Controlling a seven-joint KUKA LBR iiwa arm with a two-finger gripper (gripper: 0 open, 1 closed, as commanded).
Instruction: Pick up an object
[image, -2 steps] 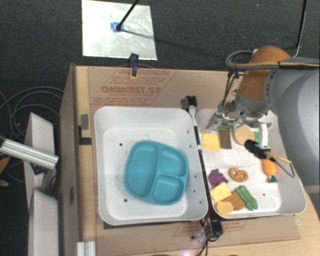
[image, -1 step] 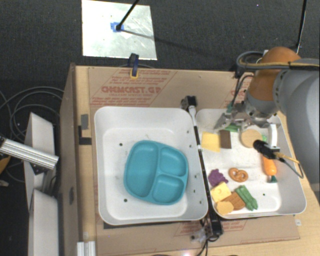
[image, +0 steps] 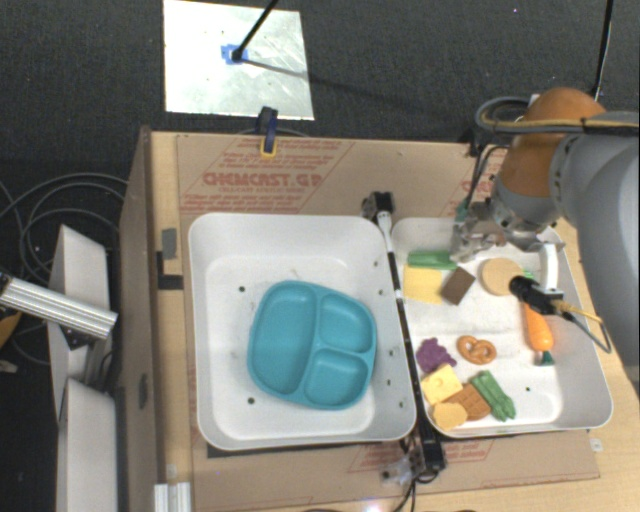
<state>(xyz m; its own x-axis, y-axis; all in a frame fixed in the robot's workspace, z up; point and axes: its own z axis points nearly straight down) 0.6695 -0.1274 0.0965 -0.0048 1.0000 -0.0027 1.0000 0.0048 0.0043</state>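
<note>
Camera view: you cannot tell the pincer (image: 470, 243) state; crowded green block (image: 430, 259) and brown block (image: 458, 287) beneath risk a misgrip.

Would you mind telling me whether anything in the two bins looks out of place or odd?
Nothing stands out. The blue divided plate lies flat in the left bin, and the toy foods, including the carrot and pretzel, lie loose inside the right bin, none spilled.

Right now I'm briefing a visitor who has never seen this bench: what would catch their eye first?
Probably the blue divided plate, alone in the left bin. Next, the clutter of toy food in the right bin: an orange carrot, a pretzel, purple grapes. The grey arm reaches over that bin's far end from the right.
</note>
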